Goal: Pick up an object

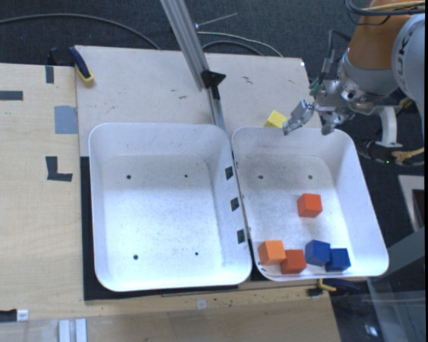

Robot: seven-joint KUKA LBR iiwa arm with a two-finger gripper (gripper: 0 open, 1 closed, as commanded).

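The right bin [349, 155] holds several small blocks. One orange block [309, 205] lies alone near the bin's middle. Along the near edge sit an orange block [272, 251], a darker orange-red block [294, 261] and two blue blocks [317, 252] [338, 259] close together. My gripper [312, 119] hovers above the far rim of the right bin, well away from the blocks. Its two fingers stand apart with nothing between them.
The left bin [100, 191] lies beside the right one. A yellow block [275, 120] rests on the bench just outside the right bin's far edge, left of the gripper. A slanted metal rail [189, 41] crosses the bench behind the bins.
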